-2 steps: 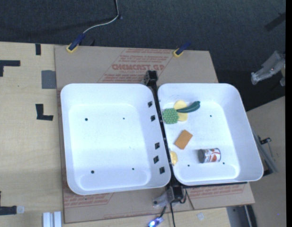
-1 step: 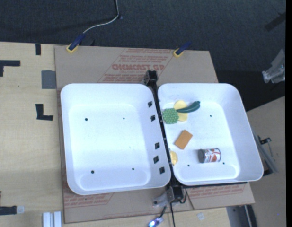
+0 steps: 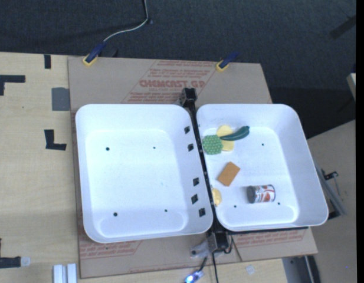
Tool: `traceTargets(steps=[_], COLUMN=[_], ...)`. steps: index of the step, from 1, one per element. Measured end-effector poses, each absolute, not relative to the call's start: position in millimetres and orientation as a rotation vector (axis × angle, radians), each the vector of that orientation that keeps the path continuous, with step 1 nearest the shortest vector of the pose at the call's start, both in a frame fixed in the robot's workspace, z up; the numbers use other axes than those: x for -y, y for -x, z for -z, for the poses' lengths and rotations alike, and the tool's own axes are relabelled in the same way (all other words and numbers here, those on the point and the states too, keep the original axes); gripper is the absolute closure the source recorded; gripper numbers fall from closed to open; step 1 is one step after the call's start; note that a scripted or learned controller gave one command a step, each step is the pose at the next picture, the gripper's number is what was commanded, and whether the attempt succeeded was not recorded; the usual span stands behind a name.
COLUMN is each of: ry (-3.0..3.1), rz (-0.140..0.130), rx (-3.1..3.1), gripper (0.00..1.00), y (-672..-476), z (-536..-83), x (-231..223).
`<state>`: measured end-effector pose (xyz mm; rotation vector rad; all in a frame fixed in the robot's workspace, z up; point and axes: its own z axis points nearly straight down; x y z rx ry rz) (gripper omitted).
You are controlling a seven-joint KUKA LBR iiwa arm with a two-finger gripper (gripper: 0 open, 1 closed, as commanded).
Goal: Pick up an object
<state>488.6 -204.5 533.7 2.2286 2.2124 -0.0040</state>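
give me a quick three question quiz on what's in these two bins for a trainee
1. True or false: the small can lies on its side in the right bin.
2. Which item sits closest to the can? A) the orange block B) the green round piece C) the dark green long piece
3. Fill in: all the loose items lie in the ____ bin, while the left bin holds none of them.

Key: 1 true; 2 A; 3 right.
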Motion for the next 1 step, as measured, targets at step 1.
traceTargets(steps=[1], ry=[-2.232], rz=[0.013], rx=[-2.234], gripper=[1.00], y=[-482.2], z=[-348.2], x=[184.3])
